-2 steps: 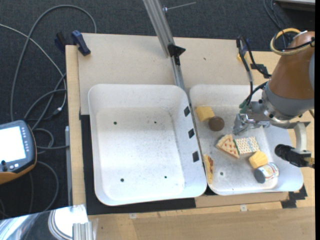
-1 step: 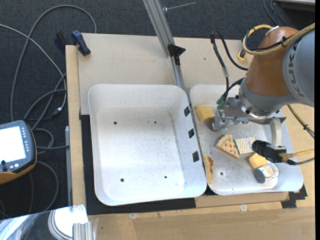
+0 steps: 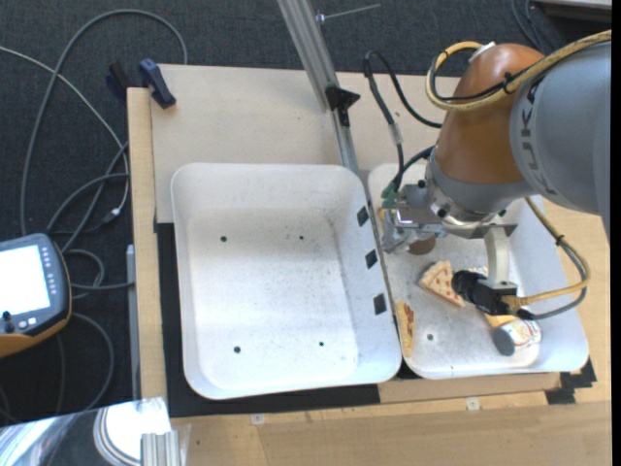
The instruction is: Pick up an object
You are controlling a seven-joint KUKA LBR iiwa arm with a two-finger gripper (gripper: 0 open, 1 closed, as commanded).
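Approach step: gripper [image 3: 412, 229] low in right bin [image 3: 563, 343] beside a brown object [image 3: 422, 246], jaw state indeterminate; pizza slice [image 3: 441, 283] just beyond; next, centring over one item required.

— Any lettering you can read here?
— Only on the arm [image 3: 572, 115]: dark letters run along its grey casing near the orange band, looking like part of "KUKA", cut off and seen at an angle.
— And the handheld pendant [image 3: 29, 289] at the left edge?
— Its screen glows white; nothing on it is legible.
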